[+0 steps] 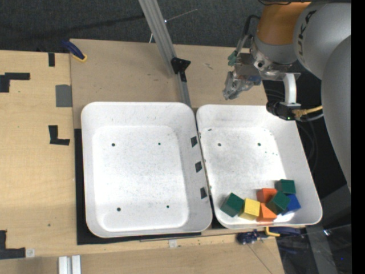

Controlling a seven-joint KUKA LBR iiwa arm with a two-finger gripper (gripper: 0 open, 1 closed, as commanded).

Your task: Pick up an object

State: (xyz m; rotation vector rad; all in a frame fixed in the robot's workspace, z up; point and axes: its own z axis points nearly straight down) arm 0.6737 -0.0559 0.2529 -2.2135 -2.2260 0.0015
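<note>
On the tan bench [125, 79], seen from above at a slant, the biggest thing is the grey arm [325, 33] reaching in from the right, its orange band [282, 10] sitting just above the wrist. Next come the two shallow white bins set side by side and touching along their inner rims: the left bin [140, 167] shows a bare speckled floor with a few dark dots, and the right bin [256, 153] carries all the loose pieces. A slim metal rail [159, 27] runs down at a slant from the top edge to a black bracket [181, 65] just above the gap between the bins. The gripper [234, 90] hangs beyond the far rim of the right bin, over the bench rather than over the bin floor, well apart from the pieces; whether its fingers are apart or together cannot be told, and nothing can be seen between them. The blocks lie bunched in the near right corner of the right bin, touching one another: a green block [232, 204] at the left of the bunch, a yellow block [250, 208] just beside it, an orange block [266, 210] next, a second green block [284, 186] at the far end, and a blue block [293, 203] against the bin's right wall.
</note>
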